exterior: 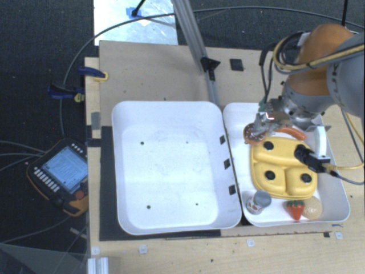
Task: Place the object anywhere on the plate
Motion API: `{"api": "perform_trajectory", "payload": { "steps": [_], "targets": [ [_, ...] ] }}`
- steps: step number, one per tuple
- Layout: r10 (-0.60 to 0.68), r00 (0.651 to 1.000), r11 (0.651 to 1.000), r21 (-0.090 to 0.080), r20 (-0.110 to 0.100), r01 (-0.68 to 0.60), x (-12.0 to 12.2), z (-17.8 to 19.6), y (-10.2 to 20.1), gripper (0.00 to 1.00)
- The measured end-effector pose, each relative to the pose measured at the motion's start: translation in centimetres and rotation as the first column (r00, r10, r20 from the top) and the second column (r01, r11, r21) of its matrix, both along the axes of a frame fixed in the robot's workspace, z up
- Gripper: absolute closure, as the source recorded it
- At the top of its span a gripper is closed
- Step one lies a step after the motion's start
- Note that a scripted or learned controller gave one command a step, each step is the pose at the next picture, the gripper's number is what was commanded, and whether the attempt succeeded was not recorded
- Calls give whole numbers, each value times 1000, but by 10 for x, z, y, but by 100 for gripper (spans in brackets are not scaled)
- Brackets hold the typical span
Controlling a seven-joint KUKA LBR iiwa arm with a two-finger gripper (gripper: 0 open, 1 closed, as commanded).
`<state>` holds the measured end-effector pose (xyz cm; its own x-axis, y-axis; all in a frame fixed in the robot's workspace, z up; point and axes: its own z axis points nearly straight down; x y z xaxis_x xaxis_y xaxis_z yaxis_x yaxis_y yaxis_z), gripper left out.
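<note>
A yellow plate with three compartments lies in the right bin. My gripper hangs over the plate's far left corner, reaching in from the right. A small brown ring-shaped object sits right under the gripper's tip, at the plate's upper left edge; whether it is held I cannot tell. An orange sausage-like piece lies just behind the plate, partly under the wrist.
In front of the plate lie a small grey cup, a red strawberry-like toy and a beige round piece. The left bin stands beside it. A metal pole slants over the bench's back.
</note>
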<state>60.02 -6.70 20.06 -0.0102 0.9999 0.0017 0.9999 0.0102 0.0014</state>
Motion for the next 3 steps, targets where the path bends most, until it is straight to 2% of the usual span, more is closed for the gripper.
{"api": "perform_trajectory", "payload": {
  "steps": [1, 3],
  "targets": [
    [-1, 1000, 1000, 0, 1, 1, 6, 14, 52, 100],
    [1, 1000, 1000, 1, -1, -1, -9, 14, 173, 100]
  ]
}}
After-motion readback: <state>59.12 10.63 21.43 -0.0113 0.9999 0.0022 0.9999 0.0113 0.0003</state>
